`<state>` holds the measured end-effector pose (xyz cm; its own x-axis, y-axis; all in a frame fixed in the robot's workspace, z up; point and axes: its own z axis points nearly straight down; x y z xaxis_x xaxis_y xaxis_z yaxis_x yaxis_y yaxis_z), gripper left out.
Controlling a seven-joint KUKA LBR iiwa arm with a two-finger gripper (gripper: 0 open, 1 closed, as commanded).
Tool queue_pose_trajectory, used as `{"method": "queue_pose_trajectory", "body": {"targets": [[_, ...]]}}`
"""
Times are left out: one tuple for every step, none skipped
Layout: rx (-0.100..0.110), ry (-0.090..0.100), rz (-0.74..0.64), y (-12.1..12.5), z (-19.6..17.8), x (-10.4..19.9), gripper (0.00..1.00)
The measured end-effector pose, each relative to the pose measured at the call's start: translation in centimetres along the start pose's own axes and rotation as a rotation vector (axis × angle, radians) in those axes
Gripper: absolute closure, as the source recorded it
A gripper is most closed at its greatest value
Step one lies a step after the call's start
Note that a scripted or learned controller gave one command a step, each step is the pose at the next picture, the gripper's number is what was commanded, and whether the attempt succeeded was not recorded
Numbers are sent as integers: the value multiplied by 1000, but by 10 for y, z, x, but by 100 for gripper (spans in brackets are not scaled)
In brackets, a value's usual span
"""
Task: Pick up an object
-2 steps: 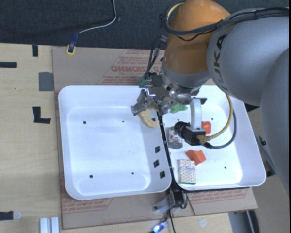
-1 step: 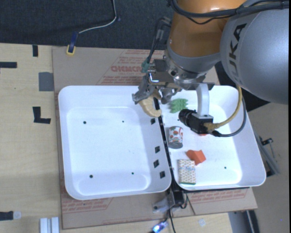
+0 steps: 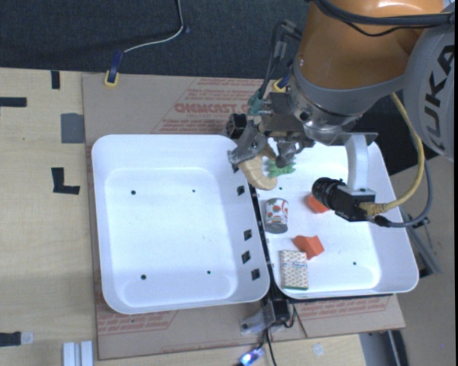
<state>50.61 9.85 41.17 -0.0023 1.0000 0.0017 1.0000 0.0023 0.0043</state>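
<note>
Camera view: we note the gripper [image 3: 263,158] low over the right bin's [image 3: 366,277] upper left corner, its fingers closed on a tan object [image 3: 259,175] with a green piece beside it. The arm's bulk hides the bin's upper part. A small cup [image 3: 275,213], two orange pieces [image 3: 311,245] and a patterned packet [image 3: 294,270] lie below.

A: Where's the gripper [image 3: 264,157]?
B: Over the right bin's [image 3: 382,277] near-left corner, a tan rounded object [image 3: 259,174] between its fingers; a small cup [image 3: 275,213], orange block [image 3: 311,245] and patterned packet [image 3: 294,270] lie below.
</note>
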Motion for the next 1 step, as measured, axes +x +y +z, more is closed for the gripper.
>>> {"method": "queue_pose_trajectory", "body": {"targets": [[19,-6,6,1,124,-38,100]]}}
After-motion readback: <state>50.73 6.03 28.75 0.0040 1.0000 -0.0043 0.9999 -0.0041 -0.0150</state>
